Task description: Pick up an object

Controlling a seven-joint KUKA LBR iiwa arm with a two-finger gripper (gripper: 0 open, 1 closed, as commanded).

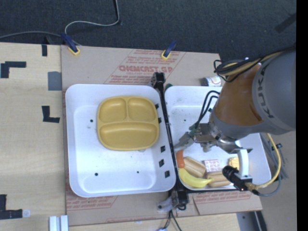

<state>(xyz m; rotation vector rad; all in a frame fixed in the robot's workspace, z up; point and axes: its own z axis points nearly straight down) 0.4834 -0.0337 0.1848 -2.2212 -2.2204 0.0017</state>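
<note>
Near the front wall of the right bin (192, 97), a banana (194, 180) lies beside a hot dog bun (194, 166), under the gripper (204, 139), whose grasp I cannot tell. Probably toy food: light, stiff, smooth; take the banana across its middle.

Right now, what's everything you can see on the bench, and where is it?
Bins: two, white, side by side on a cardboard sheet.
Divided plate: one, yellow, in the left bin, toward its far side.
Banana: one, yellow, right bin, near edge.
Hot dog bun: one, tan, right bin, just behind the banana.
Clamps: two, yellow and blue, on the cardboard's far edge.
Arm: one, grey with orange band, above the right bin.
Gripper: one, over the right bin.
</note>
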